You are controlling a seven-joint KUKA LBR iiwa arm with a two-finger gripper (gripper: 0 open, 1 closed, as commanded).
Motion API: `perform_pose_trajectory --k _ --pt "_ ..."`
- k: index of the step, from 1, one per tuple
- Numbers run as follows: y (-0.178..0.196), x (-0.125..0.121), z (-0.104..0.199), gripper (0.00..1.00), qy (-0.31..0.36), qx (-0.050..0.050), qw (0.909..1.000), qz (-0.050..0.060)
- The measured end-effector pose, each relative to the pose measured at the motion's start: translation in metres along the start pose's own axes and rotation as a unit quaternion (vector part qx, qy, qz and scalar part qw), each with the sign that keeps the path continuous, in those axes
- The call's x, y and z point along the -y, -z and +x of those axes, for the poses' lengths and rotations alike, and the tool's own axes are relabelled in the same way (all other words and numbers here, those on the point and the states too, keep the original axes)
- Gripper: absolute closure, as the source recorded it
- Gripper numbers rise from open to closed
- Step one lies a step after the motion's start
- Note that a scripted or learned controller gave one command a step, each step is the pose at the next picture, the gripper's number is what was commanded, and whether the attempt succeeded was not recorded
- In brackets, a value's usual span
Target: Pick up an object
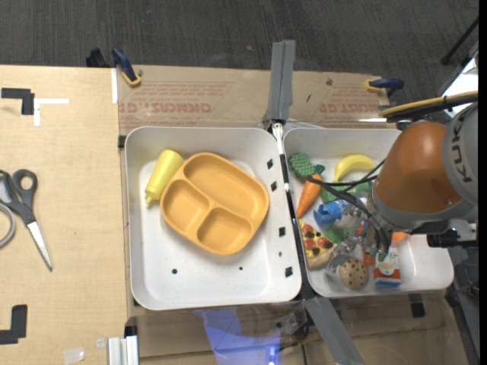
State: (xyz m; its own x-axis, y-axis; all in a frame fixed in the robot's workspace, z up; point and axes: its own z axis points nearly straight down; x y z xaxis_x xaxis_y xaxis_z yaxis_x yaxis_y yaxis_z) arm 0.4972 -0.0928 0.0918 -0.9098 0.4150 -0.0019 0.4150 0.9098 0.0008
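The right bin point(426, 276) holds a heap of toy food: a green knitted piece point(300, 163), a carrot point(308, 194), a banana point(351, 164), a blue piece point(329, 213), a pizza slice point(316, 243), a cookie point(352, 274) and a small carton point(387, 268). My gripper point(361, 236) is down in this bin among the toys, between the blue piece and the carton, just above the cookie. The orange band of the arm point(415, 175) hides the bin's right half.
The left bin point(205, 280) holds an orange divided plate point(215, 202) with a yellow bottle point(162, 174) leaning at its upper left. Scissors point(27, 211) lie on the wooden board at the far left. A grey bar point(281, 78) runs between the bins at the back.
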Motion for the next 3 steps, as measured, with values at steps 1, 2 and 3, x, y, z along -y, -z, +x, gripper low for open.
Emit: perform_pose_trajectory --k 1,2,3 --pt "0.0 -0.003 -0.007 0.0 -0.043 0.0 0.9991 0.0" --pt "0.001 -0.005 -0.012 0.0 -0.033 0.001 0.9995 0.001" --pt "0.0 -0.005 -0.03 0.0 -0.032 0.0 0.9995 0.0"
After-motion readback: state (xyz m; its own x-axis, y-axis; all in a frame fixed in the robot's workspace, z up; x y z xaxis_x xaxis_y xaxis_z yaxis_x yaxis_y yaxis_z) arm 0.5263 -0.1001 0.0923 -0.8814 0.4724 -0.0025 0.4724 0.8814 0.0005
